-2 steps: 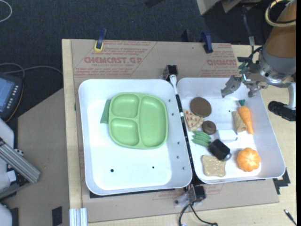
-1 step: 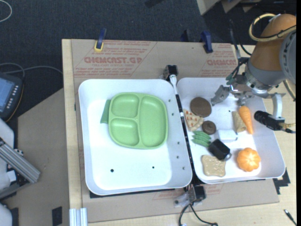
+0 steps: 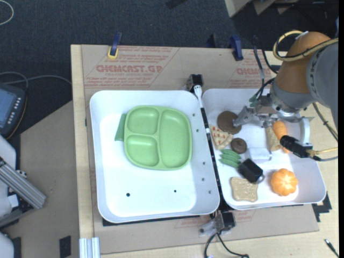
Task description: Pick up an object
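- Nearest the lens, a small black clamp (image 3: 223,219) sits at the front edge of the desk (image 3: 80,144), in line with the seam between the two bins.
- On the left, the left bin (image 3: 99,144) holds a green divided plate (image 3: 158,137), lying flat in its upper half. The plate has three compartments.
- Just across the seam, the right bin (image 3: 314,190) is crowded with small things.
- Against its left wall lies a pale checked cracker (image 3: 220,137), with a round brown disc (image 3: 228,121) just above it.
- A smaller brown cookie (image 3: 238,144) lies just right of the cracker, and a green leafy piece (image 3: 232,158) lies just below the cookie.
- A black block (image 3: 250,170) lies tilted just beside the green piece, and a slice of toast (image 3: 243,189) lies flat near the front wall below it.
- A round orange fruit (image 3: 283,181) sits towards the front right corner, well apart from my hand.
- My hand (image 3: 271,123) hangs low over the back half of the right bin, between the brown disc and a small orange carrot-like piece (image 3: 279,129) that lies just beside it.
- I cannot tell whether my hand is clenched or released, and I see nothing grasped in it.
- My grey arm with its orange band (image 3: 298,71) reaches in from the right.
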Controlling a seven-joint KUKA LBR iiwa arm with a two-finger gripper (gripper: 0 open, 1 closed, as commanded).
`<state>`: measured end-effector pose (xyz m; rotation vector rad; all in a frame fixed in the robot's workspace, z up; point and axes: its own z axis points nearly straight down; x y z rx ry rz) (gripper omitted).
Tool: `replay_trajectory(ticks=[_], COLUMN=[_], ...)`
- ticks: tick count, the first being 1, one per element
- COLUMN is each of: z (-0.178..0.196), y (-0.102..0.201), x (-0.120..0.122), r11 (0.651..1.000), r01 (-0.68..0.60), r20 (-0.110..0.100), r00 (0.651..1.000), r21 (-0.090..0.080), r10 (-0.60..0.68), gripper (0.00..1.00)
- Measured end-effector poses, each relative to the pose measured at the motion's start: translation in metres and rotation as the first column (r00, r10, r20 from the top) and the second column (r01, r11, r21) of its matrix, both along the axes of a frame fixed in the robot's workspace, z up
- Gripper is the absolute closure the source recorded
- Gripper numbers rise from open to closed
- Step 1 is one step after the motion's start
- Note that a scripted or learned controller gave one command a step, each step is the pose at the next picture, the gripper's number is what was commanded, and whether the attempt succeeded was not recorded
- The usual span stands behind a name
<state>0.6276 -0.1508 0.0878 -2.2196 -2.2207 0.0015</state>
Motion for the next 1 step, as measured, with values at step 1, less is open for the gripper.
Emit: replay_trajectory(ticks=[1], z=[0.0150], y=[-0.0005], x=[0.0021], r11=[1.000], r01=[0.000], r20=[0.009], r00=[1.000], r21=[-0.002], r10=[0.000], gripper=[1.00])
